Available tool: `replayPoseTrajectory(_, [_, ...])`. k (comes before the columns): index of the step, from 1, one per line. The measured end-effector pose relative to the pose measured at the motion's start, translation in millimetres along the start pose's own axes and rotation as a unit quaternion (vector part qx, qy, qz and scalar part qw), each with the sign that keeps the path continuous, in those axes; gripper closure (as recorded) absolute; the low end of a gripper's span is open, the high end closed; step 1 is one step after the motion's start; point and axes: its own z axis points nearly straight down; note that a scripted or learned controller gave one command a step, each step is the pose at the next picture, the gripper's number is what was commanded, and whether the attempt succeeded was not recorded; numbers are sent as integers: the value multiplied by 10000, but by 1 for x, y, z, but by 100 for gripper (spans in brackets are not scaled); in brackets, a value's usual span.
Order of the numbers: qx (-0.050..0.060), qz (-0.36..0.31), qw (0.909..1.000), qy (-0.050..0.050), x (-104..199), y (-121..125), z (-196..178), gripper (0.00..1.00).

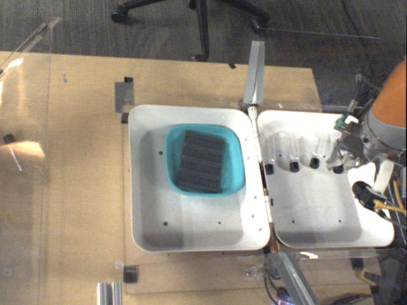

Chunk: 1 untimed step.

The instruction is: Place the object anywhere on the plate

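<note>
Already, a dark ribbed rectangular block [202, 162] is seen lying flat on the teal square plastic plate [236, 170] in the left white bin [146, 221]. At three o'clock, the gripper [348, 159] is parked; its state cannot be told. Dislodging could follow any renewed grasp.

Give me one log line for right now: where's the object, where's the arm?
object: dark ridged block lying on plate | plate: teal, in left bin | arm: over right bin's right edge | gripper: apart from object
</note>
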Motion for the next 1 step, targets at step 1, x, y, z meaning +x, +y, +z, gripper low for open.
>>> replayPoseTrajectory(1, [-1,2,10000,0,0,0,0,0])
